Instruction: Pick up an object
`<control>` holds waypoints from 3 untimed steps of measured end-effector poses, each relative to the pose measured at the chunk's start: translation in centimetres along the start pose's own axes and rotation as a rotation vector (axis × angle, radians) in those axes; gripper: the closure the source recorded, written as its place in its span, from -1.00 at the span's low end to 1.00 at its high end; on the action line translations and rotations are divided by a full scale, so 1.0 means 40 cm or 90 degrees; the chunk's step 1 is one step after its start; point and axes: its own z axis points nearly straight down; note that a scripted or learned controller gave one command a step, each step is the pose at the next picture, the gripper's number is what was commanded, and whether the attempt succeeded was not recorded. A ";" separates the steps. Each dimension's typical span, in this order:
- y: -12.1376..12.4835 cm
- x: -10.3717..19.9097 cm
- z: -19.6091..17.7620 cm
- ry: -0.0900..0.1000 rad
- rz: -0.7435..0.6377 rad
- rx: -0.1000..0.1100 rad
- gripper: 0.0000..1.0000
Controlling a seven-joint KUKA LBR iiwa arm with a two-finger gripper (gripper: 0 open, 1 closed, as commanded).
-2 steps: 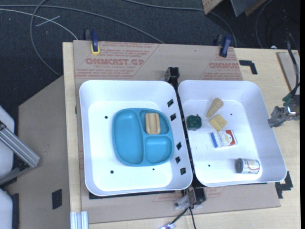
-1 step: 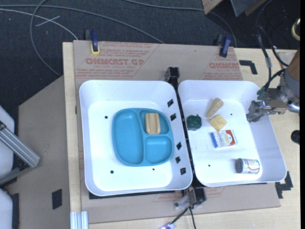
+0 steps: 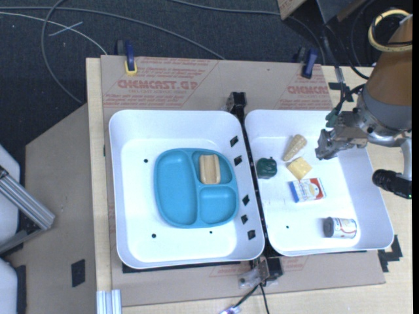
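Overhead, the pincer [image 3: 325, 150] (grip state unclear) hangs over the right bin [image 3: 366, 195] on a cardboard-topped bench [image 3: 163, 77].

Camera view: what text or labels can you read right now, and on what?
"CHEMCAST G.P", red, on the brown board behind the left bin.
Red print on the board behind the right bin: too blurred to read.
Blue-and-red packet: print too small.
Small can: label unreadable.

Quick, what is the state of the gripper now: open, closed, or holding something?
Gripper: cannot be told; it hovers over the right bin, with no object seen in it.
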 end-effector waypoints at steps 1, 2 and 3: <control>0.068 0.133 0.016 0.000 0.000 0.000 1.00; 0.124 0.246 0.042 0.000 0.000 0.001 1.00; 0.151 0.360 0.078 0.000 0.001 0.001 1.00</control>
